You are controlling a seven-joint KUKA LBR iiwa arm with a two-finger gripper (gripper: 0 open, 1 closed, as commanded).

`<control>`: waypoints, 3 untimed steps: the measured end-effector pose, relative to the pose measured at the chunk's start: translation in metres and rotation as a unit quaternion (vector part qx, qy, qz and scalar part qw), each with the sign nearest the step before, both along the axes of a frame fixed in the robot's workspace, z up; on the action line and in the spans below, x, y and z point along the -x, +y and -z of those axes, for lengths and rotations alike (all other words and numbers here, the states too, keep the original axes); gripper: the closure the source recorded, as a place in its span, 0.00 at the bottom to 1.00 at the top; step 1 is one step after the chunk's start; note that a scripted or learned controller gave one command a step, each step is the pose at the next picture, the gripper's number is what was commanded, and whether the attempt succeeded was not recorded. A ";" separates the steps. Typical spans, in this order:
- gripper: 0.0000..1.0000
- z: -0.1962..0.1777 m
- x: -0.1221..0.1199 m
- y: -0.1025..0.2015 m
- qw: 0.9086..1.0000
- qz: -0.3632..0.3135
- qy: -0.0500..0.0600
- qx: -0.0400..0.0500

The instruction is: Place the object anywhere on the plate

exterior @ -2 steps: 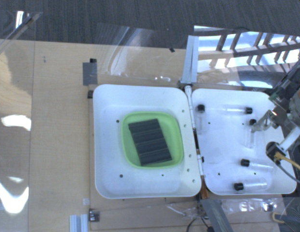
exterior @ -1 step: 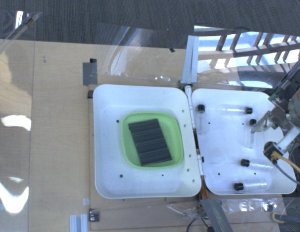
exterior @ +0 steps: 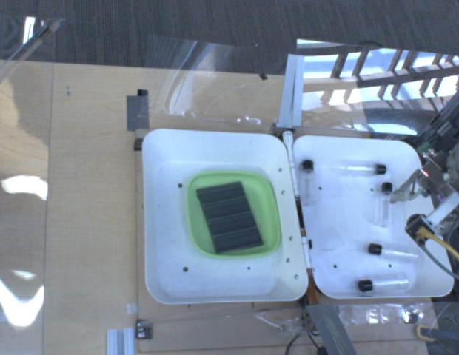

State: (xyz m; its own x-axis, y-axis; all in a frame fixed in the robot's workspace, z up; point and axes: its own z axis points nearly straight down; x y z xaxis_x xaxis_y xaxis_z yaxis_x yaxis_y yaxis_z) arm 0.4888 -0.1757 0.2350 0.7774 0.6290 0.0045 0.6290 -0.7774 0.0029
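My light wooden bench (exterior: pixel 74 220) holds two white bins side by side, the left bin (exterior: pixel 215 150) and the right bin (exterior: pixel 348 154), touching in the middle, with a small grey block (exterior: pixel 136 112) just behind the left one.

One camera fixed above my pale wooden bench (exterior: pixel 81 220) looks down at a slant from some way off, taking in both shallow white plastic bins (exterior: pixel 163 272) whole; I enter from its right.
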 end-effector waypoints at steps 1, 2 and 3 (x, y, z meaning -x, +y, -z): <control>0.00 0.018 0.001 -0.024 1.000 0.025 0.002 0.001; 0.00 0.008 0.001 -0.030 0.998 0.055 0.001 0.001; 0.00 0.003 0.000 -0.029 0.998 0.068 0.001 0.001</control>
